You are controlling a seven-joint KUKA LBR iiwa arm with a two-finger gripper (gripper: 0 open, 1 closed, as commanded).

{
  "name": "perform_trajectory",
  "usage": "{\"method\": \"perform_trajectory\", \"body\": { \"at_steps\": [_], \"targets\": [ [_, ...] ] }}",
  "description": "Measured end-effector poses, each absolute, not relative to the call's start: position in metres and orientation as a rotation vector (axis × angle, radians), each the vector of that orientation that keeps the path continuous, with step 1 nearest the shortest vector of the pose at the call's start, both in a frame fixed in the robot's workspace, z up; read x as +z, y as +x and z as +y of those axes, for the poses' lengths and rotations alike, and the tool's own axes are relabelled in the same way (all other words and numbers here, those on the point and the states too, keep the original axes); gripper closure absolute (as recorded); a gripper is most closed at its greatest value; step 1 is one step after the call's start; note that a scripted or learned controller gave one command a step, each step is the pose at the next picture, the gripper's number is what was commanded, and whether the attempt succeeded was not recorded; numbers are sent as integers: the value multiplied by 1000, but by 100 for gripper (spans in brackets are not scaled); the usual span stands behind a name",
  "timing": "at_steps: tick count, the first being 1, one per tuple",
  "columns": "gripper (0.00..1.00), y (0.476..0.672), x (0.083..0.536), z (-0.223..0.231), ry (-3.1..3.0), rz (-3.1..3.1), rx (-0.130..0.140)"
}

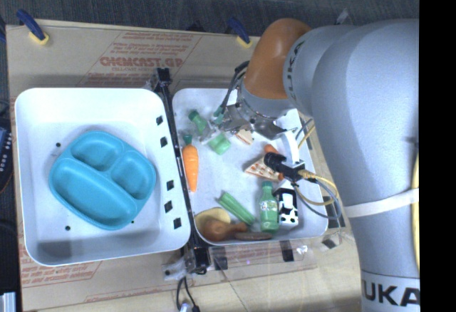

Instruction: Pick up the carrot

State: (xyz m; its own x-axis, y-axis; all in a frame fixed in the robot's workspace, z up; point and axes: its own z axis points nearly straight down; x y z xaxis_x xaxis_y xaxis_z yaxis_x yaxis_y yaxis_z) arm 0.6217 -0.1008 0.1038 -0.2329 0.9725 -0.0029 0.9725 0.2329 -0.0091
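Orange: 1 carrot (190,167) in right bin (313,226); hand (226,120) state indiscernible.

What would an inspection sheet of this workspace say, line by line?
Surface: two white bins side by side; left bin, right bin.
Job's things: carrot lies in the right bin beside the left wall, untouched.
Clutter: blue divided tray in the left bin; green bottle, cow toy, pizza slice in the right bin.
Tool: tool is above the right bin's far part, apart from the carrot.
Cables: yellow cable near the wrist.
Surroundings: blue clamps on the board.
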Motion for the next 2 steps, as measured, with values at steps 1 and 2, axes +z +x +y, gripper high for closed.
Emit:
{"method": "perform_trajectory", "body": {
  "at_steps": [1,2],
  "targets": [
    [100,593,201,-30,-2141,-2298,4],
    [0,591,199,-31,-2140,-2294,11]
  ]
}}
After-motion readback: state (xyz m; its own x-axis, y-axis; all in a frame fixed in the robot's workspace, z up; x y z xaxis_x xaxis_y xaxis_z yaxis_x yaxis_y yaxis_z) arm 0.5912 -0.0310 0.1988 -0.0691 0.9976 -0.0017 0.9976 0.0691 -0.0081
